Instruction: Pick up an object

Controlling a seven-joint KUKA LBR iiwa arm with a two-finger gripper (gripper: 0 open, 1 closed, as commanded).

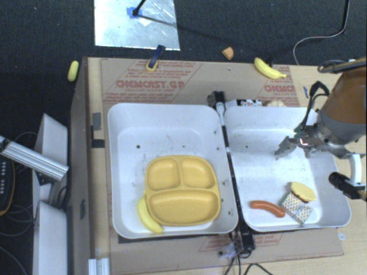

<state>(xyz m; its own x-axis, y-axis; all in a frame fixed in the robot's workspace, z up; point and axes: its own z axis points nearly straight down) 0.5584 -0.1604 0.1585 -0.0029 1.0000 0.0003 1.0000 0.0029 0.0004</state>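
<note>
In the camera view you have two white bins side by side on the bench (172, 76). The left bin (123, 153) sits centre-left of the frame, the right bin (255, 153) centre-right, their inner walls touching along a dark seam. The jaws (291, 146) hang over the upper right part of the right bin, the arm coming in from the right edge; they look spread apart with nothing between them, though the far finger is partly blurred. Below and to the left of them the bin floor is bare white, which gives you open room toward the seam.

Count the pieces in the right bin: one orange-red sausage (267, 208) lying flat near the bottom wall, one checkered packet (295, 208) just beside it to the right, and one yellow round biscuit (303, 191) resting on the packet's upper corner. All three crowd the lower right corner, close to the rim.

In the left bin you have one yellow divided tray (182, 189) with three compartments, and one banana (148, 216) touching its lower left edge. A second banana (268, 69) lies on the bench above the right bin.
</note>
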